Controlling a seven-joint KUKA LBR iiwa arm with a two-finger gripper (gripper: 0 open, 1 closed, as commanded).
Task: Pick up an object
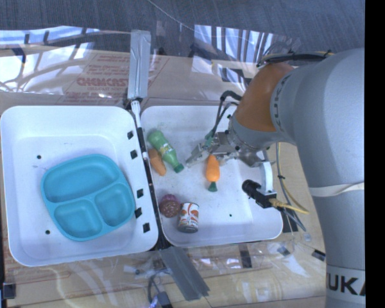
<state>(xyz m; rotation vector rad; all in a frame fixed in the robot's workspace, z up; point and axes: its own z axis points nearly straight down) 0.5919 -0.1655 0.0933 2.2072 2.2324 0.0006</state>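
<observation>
Over the right-hand shallow white bin (244,226), seen from the camera above, the grey arm with its orange band reaches in, and its two-finger gripper (202,153) hangs near the bin's middle. Whether its fingers are spread or closed cannot be told from this angle. Just right of the gripper lies an orange plastic carrot (212,170) with a green tip, on the bin floor. Left of the gripper lie a green plastic bottle (164,149) and a smaller orange carrot-like piece (157,163) touching it. Below those sit a dark red round piece (169,205) and a small printed can (188,217). Left of that bin, the second white bin (25,133) holds a blue divided plastic plate (86,194).
</observation>
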